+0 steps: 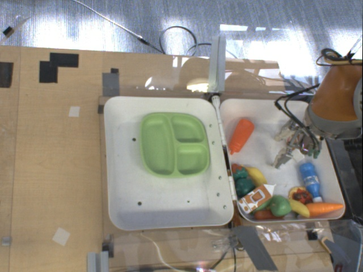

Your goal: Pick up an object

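A tan wooden bench (51, 169) carries 2 shallow white bins side by side, with grey ribbed floor beyond its far edge. Along the near edge of the right bin (266, 109) lies a crowd of toy food: an orange carrot (324, 209) in the near right corner, a yellow banana (299, 208) just beside it, a green round fruit (279, 205), a small printed carton (255, 198), and a dark green piece (243, 182) against the left wall. A blue bottle (310, 178) lies by the right wall. Above the middle of that bin hangs the gripper (288, 152), its fingers spread apart with nothing between them. Farther back, an orange carrot-shaped piece (241, 135) rests near the left wall. The left bin (122, 203) holds a green divided plate (173, 144) at its centre.
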`<state>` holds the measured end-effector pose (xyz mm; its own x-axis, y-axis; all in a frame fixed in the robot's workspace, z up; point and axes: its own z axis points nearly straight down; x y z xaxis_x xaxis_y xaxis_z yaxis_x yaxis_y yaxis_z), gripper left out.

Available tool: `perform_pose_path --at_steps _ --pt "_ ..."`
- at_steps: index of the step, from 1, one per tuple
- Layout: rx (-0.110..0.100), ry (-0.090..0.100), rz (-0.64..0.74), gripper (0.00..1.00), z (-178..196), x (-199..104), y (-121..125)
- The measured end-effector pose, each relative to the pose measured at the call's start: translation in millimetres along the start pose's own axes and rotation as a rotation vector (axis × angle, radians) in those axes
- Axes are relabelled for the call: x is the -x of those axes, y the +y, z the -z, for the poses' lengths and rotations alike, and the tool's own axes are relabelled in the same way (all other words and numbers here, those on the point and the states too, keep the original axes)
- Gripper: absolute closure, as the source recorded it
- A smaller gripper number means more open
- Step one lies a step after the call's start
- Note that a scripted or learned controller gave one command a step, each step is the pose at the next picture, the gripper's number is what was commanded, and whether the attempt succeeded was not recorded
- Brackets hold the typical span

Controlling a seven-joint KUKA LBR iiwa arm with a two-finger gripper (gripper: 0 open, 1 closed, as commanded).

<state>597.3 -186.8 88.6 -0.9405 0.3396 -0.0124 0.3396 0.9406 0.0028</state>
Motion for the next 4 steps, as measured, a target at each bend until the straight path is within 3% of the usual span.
perform_pose_path --at_steps 1,3,4 --pt "-0.001 0.001 -0.024 0.0 0.0 -2.5 -20.5" --pt "-0.001 -0.001 0.004 0.0 0.6 -16.5 -19.5" --pt "0.0 -0.01 0.008 1.0 14.7 -13.4 -17.8"
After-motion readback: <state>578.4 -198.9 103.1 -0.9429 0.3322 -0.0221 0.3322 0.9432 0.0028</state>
